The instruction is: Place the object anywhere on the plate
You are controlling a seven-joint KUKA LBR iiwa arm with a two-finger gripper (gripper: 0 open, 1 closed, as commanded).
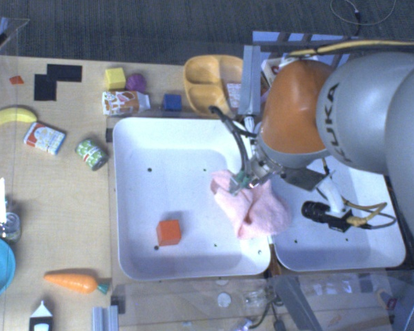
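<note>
Pale wooden bench (55, 185) is being viewed from above at a slant, with dark carpet along the top. Left white bin (134, 254) is being occupied by an orange-red cube (169, 232), lying flat near its lower middle, well apart from everything else. A pink cloth (259, 209) is being draped across the divide between the left bin and the right bin (372, 254), one corner raised. That corner is being met by the gripper (243, 181); whether cloth is being pinched, or how far the pincer is being held apart, cannot be told at this size.

The grey arm (372, 109), with its orange band (297, 112), is being extended over the right bin from the right. A black cable fitting (324, 212) is being carried beneath it.

Outward on the bench: a yellow divided plate (207, 81) beyond the left bin, a blue cube (171, 102), a small carton (124, 102), a yellow block (114, 78), a banana (10, 118), a green can (92, 154), a carrot (72, 281).
</note>
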